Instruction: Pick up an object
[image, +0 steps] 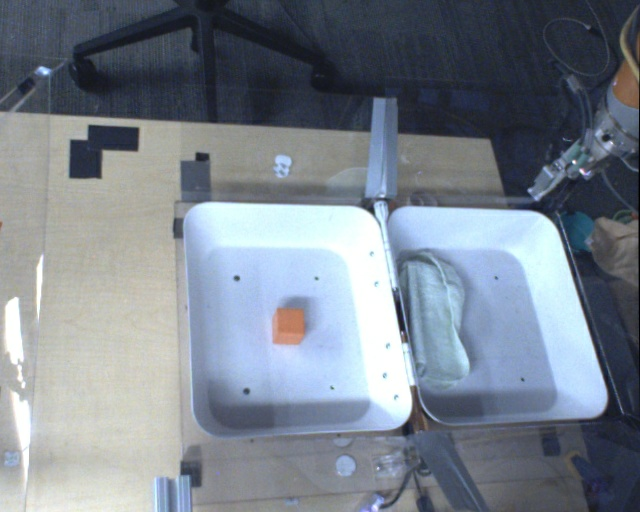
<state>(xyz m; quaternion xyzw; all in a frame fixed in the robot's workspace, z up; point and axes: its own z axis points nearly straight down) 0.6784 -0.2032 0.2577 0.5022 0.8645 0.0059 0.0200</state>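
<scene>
A small orange cube (289, 326) rests near the middle of the left white bin (230, 240). A folded pale grey-green cloth (435, 318) lies along the left wall of the right white bin (525, 320). My gripper (556, 177) hangs at the upper right, outside the right bin's far right corner and well above the bench, far from both objects. Nothing is visibly held in it.
A metal post (381, 150) rises behind the divider between the bins. Black tape marks (100, 147) sit on the wooden bench at far left. Cables and clutter (600, 240) lie beyond the right bin's edge, with a chair base (205, 40) on the floor behind.
</scene>
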